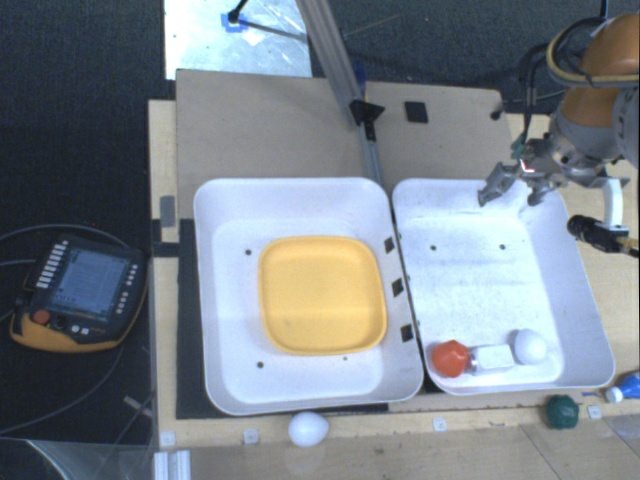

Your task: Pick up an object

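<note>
Objects, an orange ball, a white block and a white ball, sit at the right bin's near edge. My gripper hangs far away, fingers spread. Balls might roll when I grab.

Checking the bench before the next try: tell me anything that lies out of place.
Two things lie off the bins on the bench's near edge: a white egg-shaped ball below the left bin and a dark green ball beside the right bin's near corner.
</note>
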You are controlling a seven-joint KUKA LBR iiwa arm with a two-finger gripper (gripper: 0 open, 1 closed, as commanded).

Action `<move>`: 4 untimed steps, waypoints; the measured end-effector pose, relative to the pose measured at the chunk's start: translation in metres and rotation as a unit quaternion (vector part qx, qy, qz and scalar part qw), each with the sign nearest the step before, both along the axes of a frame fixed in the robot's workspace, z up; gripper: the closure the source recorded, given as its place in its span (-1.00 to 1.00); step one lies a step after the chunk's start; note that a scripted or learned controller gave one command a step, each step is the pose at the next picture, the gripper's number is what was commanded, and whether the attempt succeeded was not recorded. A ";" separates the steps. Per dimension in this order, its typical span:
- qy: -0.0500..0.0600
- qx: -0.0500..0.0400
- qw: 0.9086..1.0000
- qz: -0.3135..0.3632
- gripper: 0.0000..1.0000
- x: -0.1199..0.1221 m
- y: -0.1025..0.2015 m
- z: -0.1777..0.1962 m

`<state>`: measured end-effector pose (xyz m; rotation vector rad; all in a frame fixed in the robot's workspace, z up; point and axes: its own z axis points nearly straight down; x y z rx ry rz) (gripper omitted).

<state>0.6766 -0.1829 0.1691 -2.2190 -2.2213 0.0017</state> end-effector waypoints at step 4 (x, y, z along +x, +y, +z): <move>-0.004 -0.001 1.000 0.000 1.00 0.005 0.017 0.087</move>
